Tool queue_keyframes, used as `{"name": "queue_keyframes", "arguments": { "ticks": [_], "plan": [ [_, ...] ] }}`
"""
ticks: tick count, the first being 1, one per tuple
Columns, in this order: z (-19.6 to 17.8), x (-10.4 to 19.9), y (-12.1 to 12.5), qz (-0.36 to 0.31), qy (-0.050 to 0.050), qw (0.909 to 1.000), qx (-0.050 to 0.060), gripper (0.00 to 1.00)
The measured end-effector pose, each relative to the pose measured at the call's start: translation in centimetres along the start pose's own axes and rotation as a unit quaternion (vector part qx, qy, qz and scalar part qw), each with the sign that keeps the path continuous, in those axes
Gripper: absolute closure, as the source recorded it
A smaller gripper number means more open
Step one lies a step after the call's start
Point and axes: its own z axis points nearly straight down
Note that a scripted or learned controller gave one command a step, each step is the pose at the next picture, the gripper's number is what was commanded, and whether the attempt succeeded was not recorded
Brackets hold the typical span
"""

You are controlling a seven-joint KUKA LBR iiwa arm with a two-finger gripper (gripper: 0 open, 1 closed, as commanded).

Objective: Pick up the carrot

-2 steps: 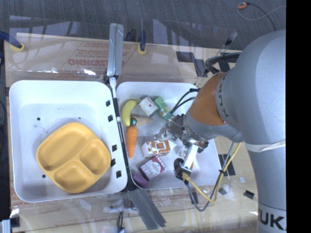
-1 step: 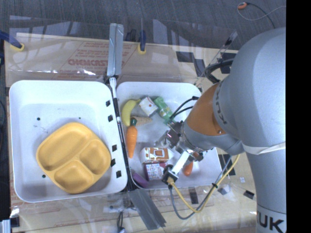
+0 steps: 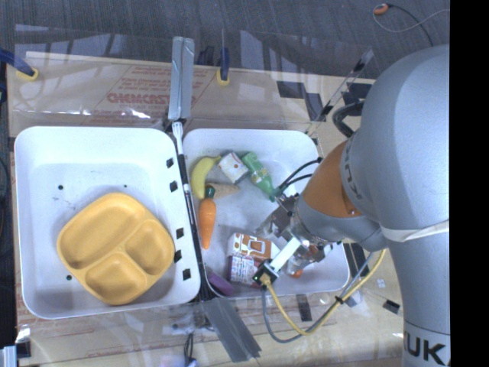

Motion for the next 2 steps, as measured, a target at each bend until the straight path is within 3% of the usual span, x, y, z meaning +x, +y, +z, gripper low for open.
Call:
{"name": "queue_keyframes", "arguments": {
  "ticks": [1, 2],
  "plan": [
    [-2.8, -3.7, 5.1, 0.003, 0.000, 1.0000, 0.002, 0.00],
    [-9.0, -3.5, 5.1, 0.163, 0.000, 0.9866, 0.002, 0.00]
  ]
}}
